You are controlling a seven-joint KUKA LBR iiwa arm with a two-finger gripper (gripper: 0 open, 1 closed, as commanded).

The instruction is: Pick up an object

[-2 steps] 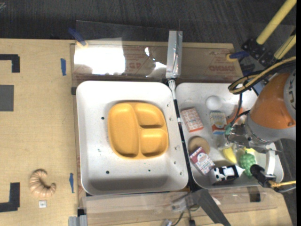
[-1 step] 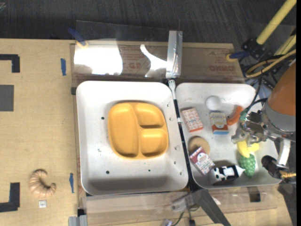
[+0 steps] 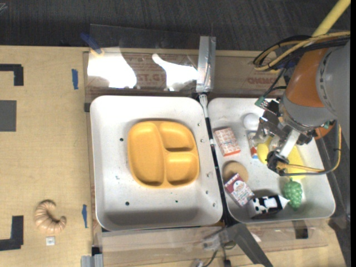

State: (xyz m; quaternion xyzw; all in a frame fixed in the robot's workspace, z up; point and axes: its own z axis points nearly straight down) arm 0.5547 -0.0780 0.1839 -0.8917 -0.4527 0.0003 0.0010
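My gripper [image 3: 262, 137] hangs low over the upper middle of the right bin [image 3: 322, 204], reaching in from the right. Just left of it lie a white ball [image 3: 251, 120] and a small red and white box [image 3: 226, 141]. A yellow object [image 3: 296, 159] lies partly hidden under the wrist. A small colourful item [image 3: 255, 151] sits right below the gripper. Nearer the front are a brown round piece [image 3: 234, 169], a red packet [image 3: 239, 189], a black and white toy [image 3: 266, 204] and a green lumpy thing [image 3: 293, 193].
The left bin [image 3: 105, 204] holds a yellow divided plate [image 3: 163, 152]. A tan curled object [image 3: 49, 216] lies on the bench at the far left. A metal post [image 3: 205, 63] stands behind the wall between the bins.
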